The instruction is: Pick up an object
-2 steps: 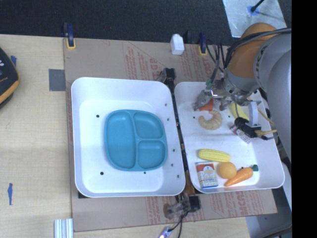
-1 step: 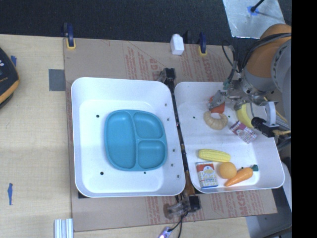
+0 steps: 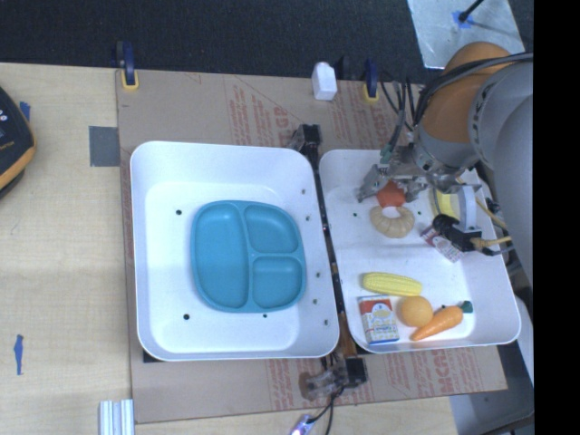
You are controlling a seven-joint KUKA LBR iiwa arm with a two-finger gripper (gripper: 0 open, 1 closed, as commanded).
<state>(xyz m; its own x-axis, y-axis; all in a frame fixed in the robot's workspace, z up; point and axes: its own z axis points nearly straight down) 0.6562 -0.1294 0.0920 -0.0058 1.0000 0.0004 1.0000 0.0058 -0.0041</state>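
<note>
A small red object (image 3: 391, 194), possibly a toy tomato, is seen in the far part of the right bin (image 3: 349, 243), resting against the top of a beige ring-shaped pastry (image 3: 392, 221). The end effector (image 3: 391, 176) is placed directly over the red object, at its far edge; whether it is apart, together or clamped on anything cannot be told, since that area is crowded with cables and metal parts. Nearer the front of the same bin, a yellow corn cob (image 3: 391, 285), a small printed box (image 3: 378, 320), an orange (image 3: 415, 311) and a carrot (image 3: 438, 323) are laid close together. In the left bin (image 3: 154, 243), a blue divided plate (image 3: 247, 255) is set near the middle. Both bins are carried side by side on the desk (image 3: 63, 243).
</note>
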